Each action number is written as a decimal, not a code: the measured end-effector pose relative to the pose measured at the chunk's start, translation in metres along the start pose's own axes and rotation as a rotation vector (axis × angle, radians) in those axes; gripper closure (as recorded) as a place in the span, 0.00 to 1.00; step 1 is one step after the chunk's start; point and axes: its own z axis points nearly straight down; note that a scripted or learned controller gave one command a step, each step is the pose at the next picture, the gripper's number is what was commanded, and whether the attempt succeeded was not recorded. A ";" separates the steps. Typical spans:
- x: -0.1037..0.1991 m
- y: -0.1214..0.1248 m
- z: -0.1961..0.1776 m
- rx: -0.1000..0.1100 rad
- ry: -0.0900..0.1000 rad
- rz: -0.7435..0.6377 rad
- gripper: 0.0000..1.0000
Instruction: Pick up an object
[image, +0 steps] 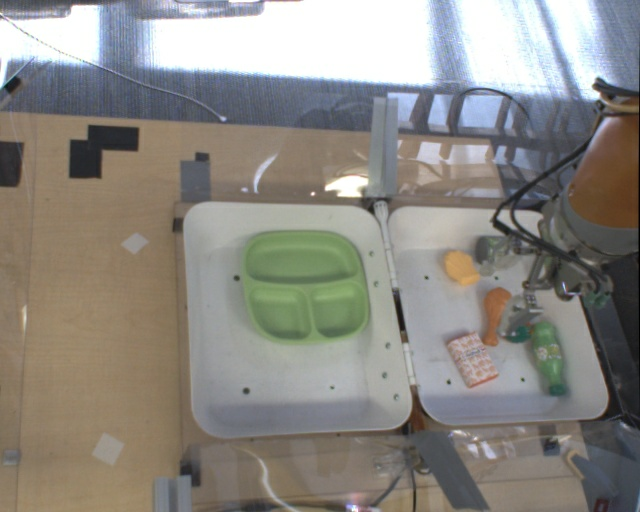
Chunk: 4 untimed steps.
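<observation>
Worktop (90, 330) of pale wood carried two shallow white bins side by side. Left bin (215, 390) held a green divided tray (305, 285) near its middle, with bare floor all round it. Right bin (440, 395) held the candidates: a green bottle (548, 357) by the right wall, a patterned red-and-white packet (472, 359) toward the near side, an orange carrot-shaped toy (495, 312) in the middle, and a yellow lump (460, 267) farther back. The arm (605, 185) reached in from the right, and the gripper (522, 322) hung low just beside the carrot toy and the bottle's top; whether it was spread or pressed together could not be told. The step looked like the descent onto a target, nothing visibly held. The next move called for closing on one item alone, since the toy and bottle lay close together. Open room lay toward the near left of that bin; the right wall crowded the bottle.
</observation>
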 end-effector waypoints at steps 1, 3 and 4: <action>-0.014 0.022 0.144 -0.001 -0.001 0.076 0.00; -0.051 0.091 0.051 -0.006 -0.007 0.441 1.00; -0.006 0.147 -0.010 -0.005 -0.004 0.271 1.00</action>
